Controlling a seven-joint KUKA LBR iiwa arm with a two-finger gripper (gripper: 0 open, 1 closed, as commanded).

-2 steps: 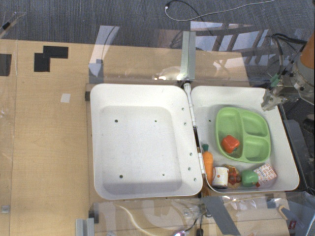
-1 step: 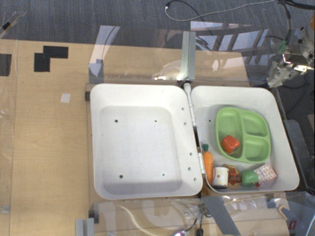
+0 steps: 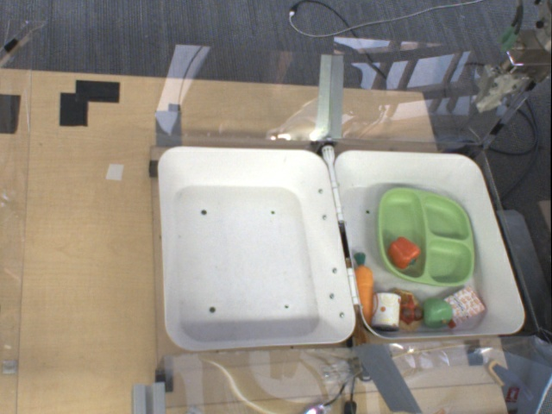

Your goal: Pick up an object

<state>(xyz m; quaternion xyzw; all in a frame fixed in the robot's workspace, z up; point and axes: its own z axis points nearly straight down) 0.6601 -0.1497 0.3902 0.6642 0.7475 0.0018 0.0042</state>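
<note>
My claw: state unreadable from here. Target: orange carrot, lower centre-right of frame, against left wall of right bin. Looks light, stiff, smooth, likely slippery. Grip across thick middle; wall crowds one finger.

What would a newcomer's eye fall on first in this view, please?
Probably the bright green divided plate in the right bin, with a red-orange item in its larger compartment. Next, the small things crowded along that bin's near edge, among them an orange carrot by the divider.
</note>
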